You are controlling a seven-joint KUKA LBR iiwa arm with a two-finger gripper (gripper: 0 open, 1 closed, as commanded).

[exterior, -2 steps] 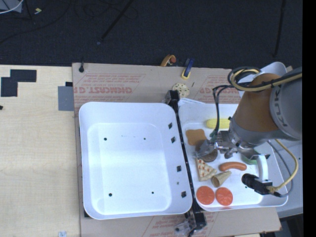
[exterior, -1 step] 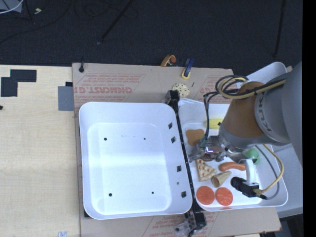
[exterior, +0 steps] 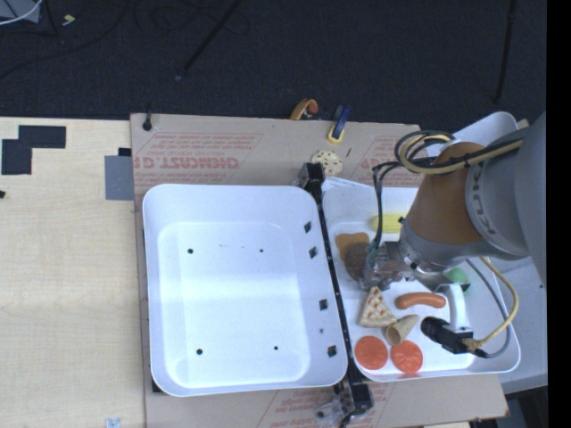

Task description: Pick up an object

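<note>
The left bin [exterior: 234,288] lay at nine o'clock from me; my arm [exterior: 464,205] reached over the right bin [exterior: 500,350]; my gripper [exterior: 382,266] hung above the brown toast piece [exterior: 351,242], grip hidden, so I could not tell; at six o'clock sat the pizza wedge [exterior: 375,308], the sausage [exterior: 420,300] at four, two red discs [exterior: 389,355] lower

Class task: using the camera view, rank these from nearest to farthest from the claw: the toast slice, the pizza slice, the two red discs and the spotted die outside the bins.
1. Toast slice, just left of the claw.
2. Pizza slice, below it.
3. Two red discs, at the bin's lower edge.
4. Spotted die, above the bins on the cardboard.
</note>
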